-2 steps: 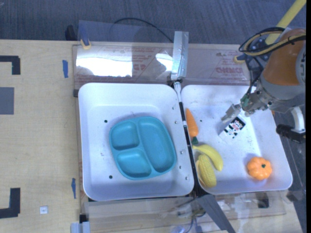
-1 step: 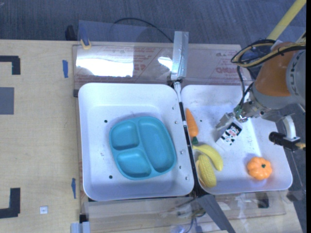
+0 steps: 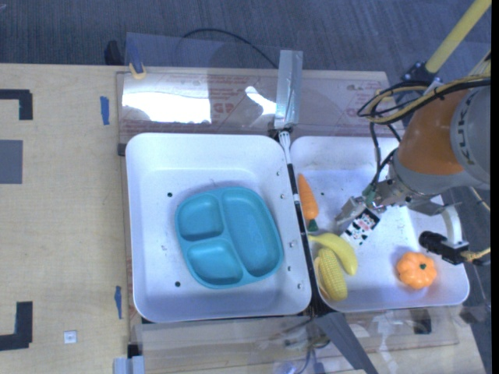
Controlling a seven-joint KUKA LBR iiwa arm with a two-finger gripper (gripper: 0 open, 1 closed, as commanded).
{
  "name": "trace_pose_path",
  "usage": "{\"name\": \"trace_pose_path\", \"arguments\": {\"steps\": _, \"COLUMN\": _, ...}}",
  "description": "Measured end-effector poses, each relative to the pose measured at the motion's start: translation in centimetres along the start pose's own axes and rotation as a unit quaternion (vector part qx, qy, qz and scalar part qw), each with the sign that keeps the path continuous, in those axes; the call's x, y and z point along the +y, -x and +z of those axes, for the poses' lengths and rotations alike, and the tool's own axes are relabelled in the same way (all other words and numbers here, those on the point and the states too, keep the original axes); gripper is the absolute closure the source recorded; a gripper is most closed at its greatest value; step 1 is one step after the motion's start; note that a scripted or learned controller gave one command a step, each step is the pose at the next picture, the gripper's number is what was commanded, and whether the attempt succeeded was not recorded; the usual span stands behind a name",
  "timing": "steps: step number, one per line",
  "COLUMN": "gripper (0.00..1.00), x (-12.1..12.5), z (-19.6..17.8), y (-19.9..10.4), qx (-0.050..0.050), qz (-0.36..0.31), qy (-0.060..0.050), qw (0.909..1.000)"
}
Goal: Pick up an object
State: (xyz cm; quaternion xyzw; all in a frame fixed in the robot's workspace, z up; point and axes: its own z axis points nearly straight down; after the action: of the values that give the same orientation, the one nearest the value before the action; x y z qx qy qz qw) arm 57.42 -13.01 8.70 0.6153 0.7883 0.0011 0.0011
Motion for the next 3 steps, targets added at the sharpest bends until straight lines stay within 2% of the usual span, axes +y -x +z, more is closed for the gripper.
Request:
{"name": "trace_pose_path", "arguments": {"steps": 1, "gripper": 1.0, "x": 0.2, "z": -1.3, "y": 0.2, "qx": -0.002, "qz": 0.002, "qy": 0.004, "qw": 1.0}}
{"name": "trace_pose_path", "arguments": {"steps": 2, "gripper": 0.0, "x": 0.1, "z": -1.2, "y": 0.2, "qx": -0.002, "qz": 0.002, "qy": 0.003, "qw": 1.0}}
{"name": "trace_pose_path", "arguments": {"steps": 3, "gripper": 0.0, "x": -8.2, "z": 0.0, "y": 3.9, "qx": -0.002, "qz": 0.028, "qy": -0.001, "qw": 0.9996}}
